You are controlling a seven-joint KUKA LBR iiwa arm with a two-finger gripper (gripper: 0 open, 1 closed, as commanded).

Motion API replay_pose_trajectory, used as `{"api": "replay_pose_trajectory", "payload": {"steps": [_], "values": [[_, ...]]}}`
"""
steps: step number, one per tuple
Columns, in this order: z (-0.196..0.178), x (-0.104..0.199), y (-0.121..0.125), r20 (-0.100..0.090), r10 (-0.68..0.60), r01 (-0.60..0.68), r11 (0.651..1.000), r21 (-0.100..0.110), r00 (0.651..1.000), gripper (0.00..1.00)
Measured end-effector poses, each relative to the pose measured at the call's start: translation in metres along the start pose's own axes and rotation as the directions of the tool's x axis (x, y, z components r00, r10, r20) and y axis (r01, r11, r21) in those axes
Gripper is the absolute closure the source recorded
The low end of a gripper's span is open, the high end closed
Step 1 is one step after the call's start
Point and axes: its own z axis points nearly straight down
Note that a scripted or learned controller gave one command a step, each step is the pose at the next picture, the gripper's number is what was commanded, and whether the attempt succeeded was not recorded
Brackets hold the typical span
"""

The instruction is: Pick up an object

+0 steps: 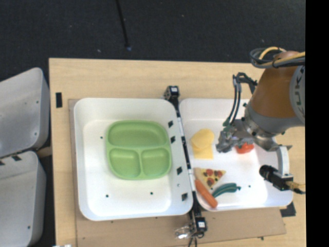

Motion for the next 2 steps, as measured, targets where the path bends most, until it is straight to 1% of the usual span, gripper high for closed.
{"api": "replay_pose_trajectory", "payload": {"steps": [1,2], "values": [[-0.01,0.055,-0.01,-0.001,-0.001,0.001,1.0,0.0,1.0,1.0],[-0.01,0.099,-0.005,0.0,0.0,0.0,1.0,-0.001,1.0,1.0]]}}
